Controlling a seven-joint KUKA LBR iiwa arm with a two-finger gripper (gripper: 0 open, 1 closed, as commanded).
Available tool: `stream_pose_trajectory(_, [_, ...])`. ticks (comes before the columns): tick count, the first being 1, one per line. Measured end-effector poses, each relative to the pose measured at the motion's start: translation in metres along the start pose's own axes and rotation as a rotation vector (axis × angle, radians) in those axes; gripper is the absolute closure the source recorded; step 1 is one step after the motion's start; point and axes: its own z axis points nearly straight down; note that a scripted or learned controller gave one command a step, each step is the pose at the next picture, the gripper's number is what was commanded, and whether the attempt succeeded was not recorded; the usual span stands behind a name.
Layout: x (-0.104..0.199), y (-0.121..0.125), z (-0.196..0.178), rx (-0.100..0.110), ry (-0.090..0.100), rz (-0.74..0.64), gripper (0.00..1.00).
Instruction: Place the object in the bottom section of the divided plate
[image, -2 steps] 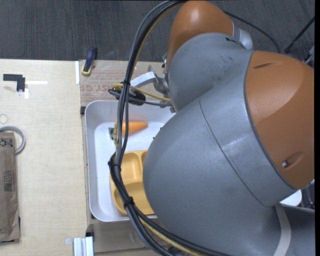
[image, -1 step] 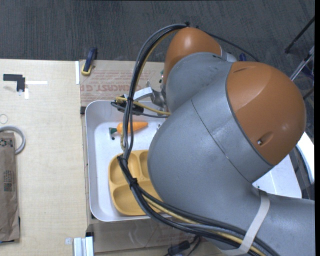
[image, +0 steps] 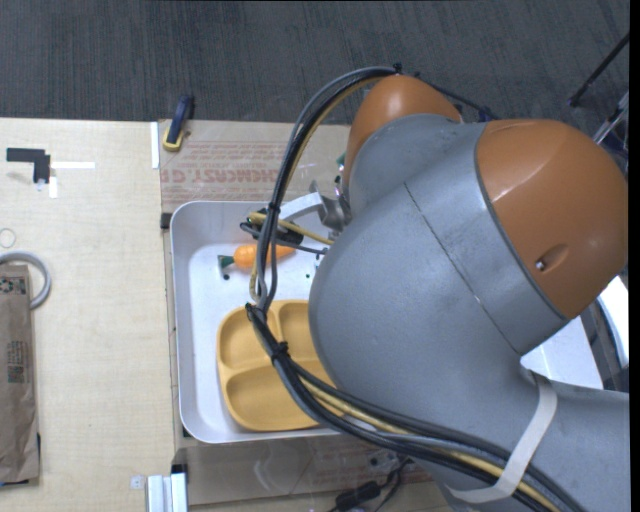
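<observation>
Right now the big grey arm fills the right of the frame, hiding its gripper, so I cannot tell its state. At centre, a white bin holds the yellow divided plate near its lower edge. An orange carrot-like object lies above it on bare floor.

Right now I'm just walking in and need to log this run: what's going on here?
The grey arm reaches over a white bin and covers much of it. A yellow divided plate sits in the bin, its visible sections bare. A small orange carrot-like toy lies on the bin floor just above the plate, so it is not yet in the plate.
</observation>
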Motion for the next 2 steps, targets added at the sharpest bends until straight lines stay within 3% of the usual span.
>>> stream_pose_trajectory(1, [-0.041,0.057,-0.084,0.000,-0.031,0.004,0.00])
stream_pose_trajectory(2, [-0.009,0.010,-0.148,0.000,-0.028,0.001,0.00])
